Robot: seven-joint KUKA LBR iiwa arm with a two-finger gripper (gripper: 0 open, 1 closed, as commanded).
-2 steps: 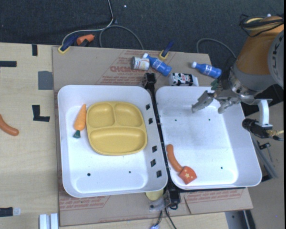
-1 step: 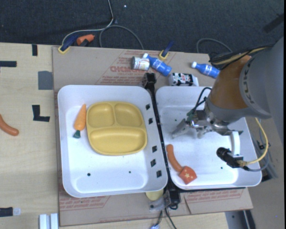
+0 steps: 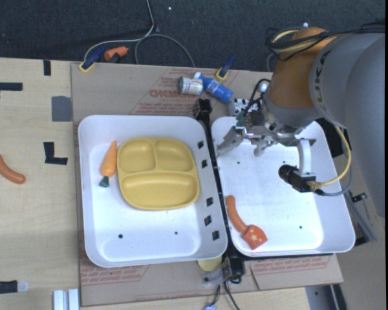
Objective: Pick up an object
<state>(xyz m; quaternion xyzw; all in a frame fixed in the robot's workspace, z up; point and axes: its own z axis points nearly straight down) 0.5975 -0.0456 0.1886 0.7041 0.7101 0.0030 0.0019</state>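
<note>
Tool (image 3: 246, 141) first: we are seeing its two grey fingers splayed apart over the far edge of the right bin (image 3: 330, 237), near the divider between the bins, and nothing is sitting between them. We are judging it to be spread wide and carrying nothing. The grey arm (image 3: 349, 76) with its orange band (image 3: 297, 76) is reaching in over the far right corner of that bin.

We are reading this as the approach step, with no grasp made. The nearest candidates are lying in the same bin, toward its near edge: an orange sausage-shaped toy (image 3: 234, 213) by the near left corner, and a small red-orange block (image 3: 255, 237) touching or just beside its lower end. Both are well apart from the tool.

In the left bin (image 3: 90, 225) we are seeing a yellow divided plate (image 3: 158, 173) in the middle and a toy carrot (image 3: 108, 161) just beside its left rim. On the counter (image 3: 32, 128), another orange sausage toy (image 3: 8, 168) is lying toward the left edge, and a small bottle (image 3: 204, 86) is lying beyond the bins' far edge.

For the next move, we are expecting the tool to need to travel toward the near edge of the right bin, line its fingers across the sausage toy's narrow width, descend and close. The block crowding that end is making a clean grasp trickier.
</note>
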